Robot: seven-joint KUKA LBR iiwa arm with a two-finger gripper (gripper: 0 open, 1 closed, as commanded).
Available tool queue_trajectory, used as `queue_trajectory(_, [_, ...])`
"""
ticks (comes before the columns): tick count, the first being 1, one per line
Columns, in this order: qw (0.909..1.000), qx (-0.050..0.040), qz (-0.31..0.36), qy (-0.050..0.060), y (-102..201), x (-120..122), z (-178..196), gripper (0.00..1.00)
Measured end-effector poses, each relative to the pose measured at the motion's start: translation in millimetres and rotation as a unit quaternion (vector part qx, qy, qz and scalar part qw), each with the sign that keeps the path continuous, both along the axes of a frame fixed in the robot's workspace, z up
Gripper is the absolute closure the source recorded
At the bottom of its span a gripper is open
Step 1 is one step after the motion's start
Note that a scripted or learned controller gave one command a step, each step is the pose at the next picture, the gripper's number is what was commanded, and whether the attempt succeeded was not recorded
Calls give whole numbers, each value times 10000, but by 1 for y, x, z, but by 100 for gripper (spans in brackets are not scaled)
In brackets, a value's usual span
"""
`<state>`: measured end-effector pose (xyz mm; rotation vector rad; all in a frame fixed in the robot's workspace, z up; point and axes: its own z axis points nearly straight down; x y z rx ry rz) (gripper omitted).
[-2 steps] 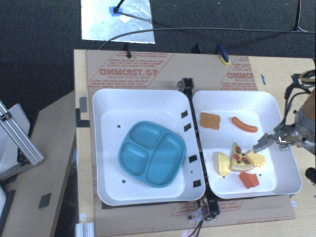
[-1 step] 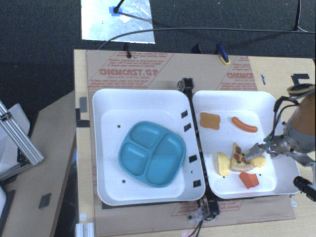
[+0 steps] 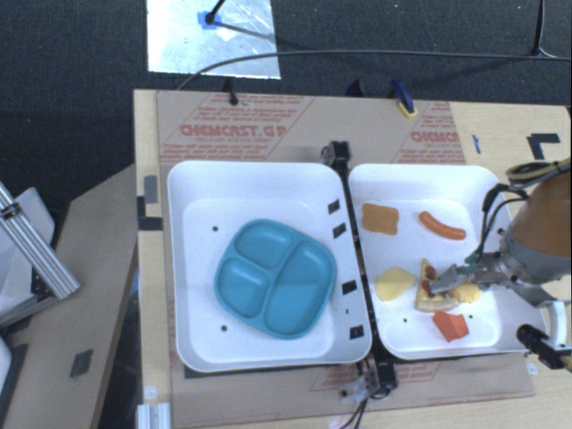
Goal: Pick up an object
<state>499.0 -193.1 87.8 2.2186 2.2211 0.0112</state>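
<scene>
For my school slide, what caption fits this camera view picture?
Robot end effector reaches into the right bin over a pizza slice, while a blue plate waits in the left bin.

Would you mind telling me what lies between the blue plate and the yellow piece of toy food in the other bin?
In the camera view, between the blue plate and the yellow piece lie bare white bin floor and the bins' adjoining walls with a row of black clips.

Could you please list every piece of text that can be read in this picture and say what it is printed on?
"CHEMCAST GP", in red, on the brown sheet under the bins, left of centre.
The same red print repeats at the right of that sheet, near the blue clip, cut off and too blurred to read in full.
Smaller red lines around both prints are too small to read.
No text shows on the blue plate or the white bins.
</scene>
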Motion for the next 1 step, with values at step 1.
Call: queue_trajectory(1, [10000,13,15,-33,2,3,14,100])
